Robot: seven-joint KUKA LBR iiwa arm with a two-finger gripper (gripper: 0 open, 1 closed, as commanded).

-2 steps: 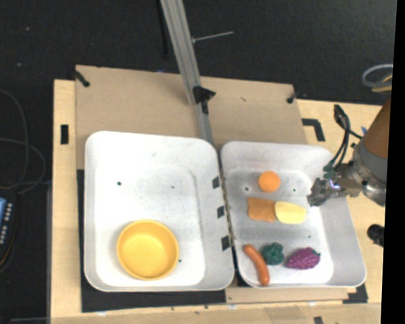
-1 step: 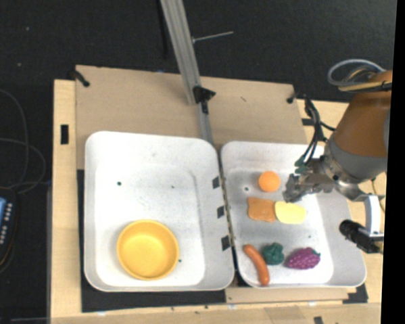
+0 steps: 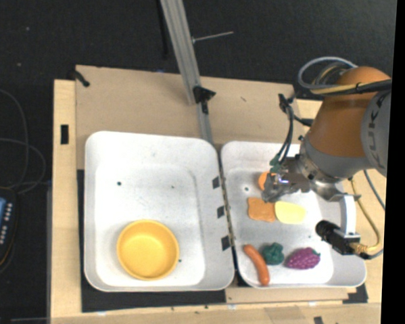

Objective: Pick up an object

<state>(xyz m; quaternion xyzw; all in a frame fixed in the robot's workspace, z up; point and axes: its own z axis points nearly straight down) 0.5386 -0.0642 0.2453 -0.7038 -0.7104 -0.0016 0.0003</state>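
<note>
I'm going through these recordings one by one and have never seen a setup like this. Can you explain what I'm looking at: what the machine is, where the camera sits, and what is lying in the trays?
This is one camera fixed above a bench, looking down at a slant. The grey and orange shape on the right is a robot arm, reaching in over the right bin. Its gripper hangs low over that bin, above toy food: an orange flat piece, a yellow piece, a red-orange sausage, a green lump and purple grapes. Something small and orange sits right beside the gripper; I cannot tell whether it is gripped. The left bin holds a yellow bowl. Its job is to pick up an object.
</note>
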